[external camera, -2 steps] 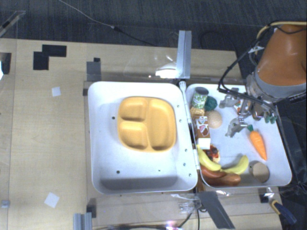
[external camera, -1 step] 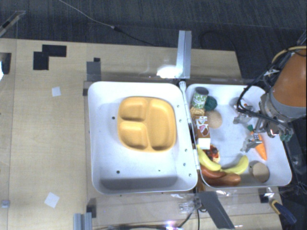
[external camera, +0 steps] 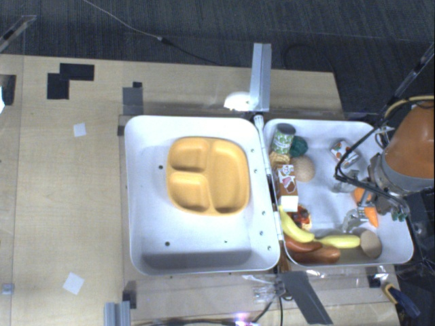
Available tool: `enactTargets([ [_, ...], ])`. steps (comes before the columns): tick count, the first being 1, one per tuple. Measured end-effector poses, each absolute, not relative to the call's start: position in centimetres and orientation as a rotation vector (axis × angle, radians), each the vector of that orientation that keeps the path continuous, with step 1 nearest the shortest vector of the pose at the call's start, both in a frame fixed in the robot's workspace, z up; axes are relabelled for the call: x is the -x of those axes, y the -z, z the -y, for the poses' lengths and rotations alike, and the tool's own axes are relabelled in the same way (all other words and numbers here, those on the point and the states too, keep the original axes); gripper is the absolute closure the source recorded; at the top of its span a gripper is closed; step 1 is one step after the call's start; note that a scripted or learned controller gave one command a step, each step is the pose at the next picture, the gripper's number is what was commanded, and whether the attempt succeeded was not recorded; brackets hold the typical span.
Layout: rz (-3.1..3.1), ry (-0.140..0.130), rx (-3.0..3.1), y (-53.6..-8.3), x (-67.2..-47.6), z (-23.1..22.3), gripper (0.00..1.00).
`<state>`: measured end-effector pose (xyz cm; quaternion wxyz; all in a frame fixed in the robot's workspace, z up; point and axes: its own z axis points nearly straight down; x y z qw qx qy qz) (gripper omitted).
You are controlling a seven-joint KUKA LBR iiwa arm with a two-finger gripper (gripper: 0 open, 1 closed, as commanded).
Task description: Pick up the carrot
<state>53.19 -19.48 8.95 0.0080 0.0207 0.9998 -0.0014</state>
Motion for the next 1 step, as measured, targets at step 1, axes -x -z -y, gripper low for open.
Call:
enactTargets([
  [1, -3.118, 0.007, -0.054, -10.25, -53.52, 19.39, 1.0],
])
